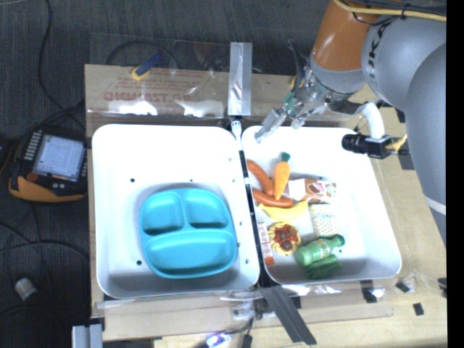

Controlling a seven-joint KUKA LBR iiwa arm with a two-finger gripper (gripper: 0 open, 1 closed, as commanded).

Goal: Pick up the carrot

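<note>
The pincer (281, 120) hangs over the far edge of the right bin (377, 216), its two fingers spread apart with nothing between them. Just below it in the view, well inside that bin, the carrot (281, 175) lies with its green top pointing toward the pincer. Touching the carrot on its left are two reddish sausages (261, 183); under its lower end lies a yellow banana (284, 206). To the right of the carrot sits a small white carton (313, 190) with a red picture, its print too small to read. Farther from the pincer lie a round pizza toy (283, 236), a white packet (324, 220) and a green bottle (319, 251). Left of the pincer, the left bin (116, 151) holds a blue divided plate (188, 230). The clear plastic sheet (159, 93) behind the bins bears faded red lettering that cannot be read.
</note>
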